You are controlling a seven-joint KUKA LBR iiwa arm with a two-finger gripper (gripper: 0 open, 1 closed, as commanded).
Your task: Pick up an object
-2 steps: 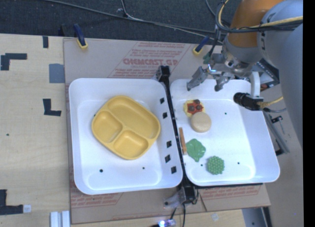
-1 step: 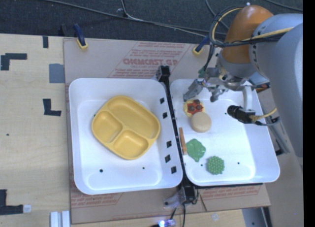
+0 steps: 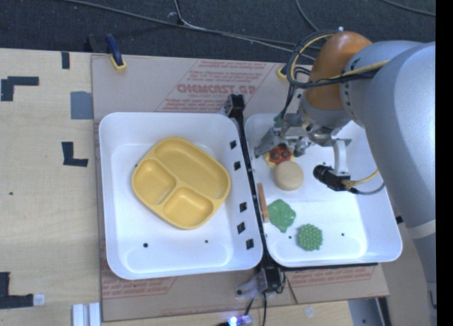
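Observation:
My gripper [image 3: 281, 146] is low in the right bin [image 3: 354, 247], near its back left corner. Right under its fingers lies a small red object [image 3: 279, 155], partly hidden by them. A beige round object [image 3: 288, 175] rests just in front of the gripper. Further forward lie a flat green leaf-shaped piece [image 3: 281, 214] and a round bumpy green object [image 3: 308, 236]. A thin orange stick [image 3: 262, 201] lies along the bin's left wall.
The left bin [image 3: 127, 247] holds a yellow divided plate [image 3: 180, 181]. A black divider with clips [image 3: 243, 169] runs between the bins. The grey arm with its orange band [image 3: 336, 63] covers the right bin's back right part. Cables trail across the dark floor behind.

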